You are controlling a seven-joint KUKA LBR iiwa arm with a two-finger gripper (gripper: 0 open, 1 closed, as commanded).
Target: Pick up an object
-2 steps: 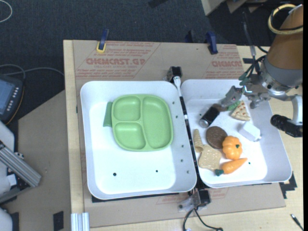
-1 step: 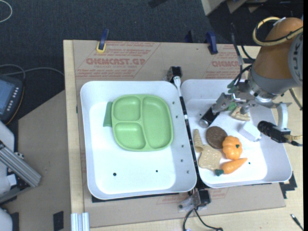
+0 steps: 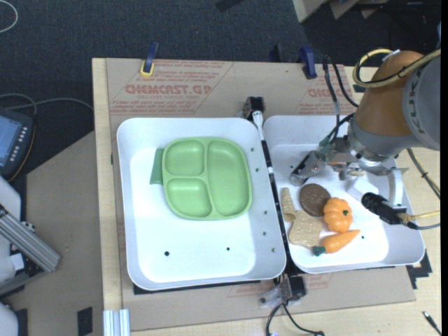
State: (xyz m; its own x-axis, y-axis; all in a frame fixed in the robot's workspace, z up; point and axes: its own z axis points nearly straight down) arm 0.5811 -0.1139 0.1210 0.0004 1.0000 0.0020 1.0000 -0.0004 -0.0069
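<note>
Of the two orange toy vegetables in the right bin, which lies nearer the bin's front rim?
The long tapered orange carrot with the green tip; the round orange pumpkin sits just behind it, toward the gripper.

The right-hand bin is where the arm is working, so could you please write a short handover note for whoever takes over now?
Gripper: low over the back left of the right bin, above the toys, nothing visibly between its fingers.
Things: brown round piece, orange pumpkin, carrot, tan cracker and a thin tan stick lie clustered at the bin's front left. The green divided plate sits in the left bin.
Done: nothing lifted.
Left: grasp one piece and raise it.
</note>
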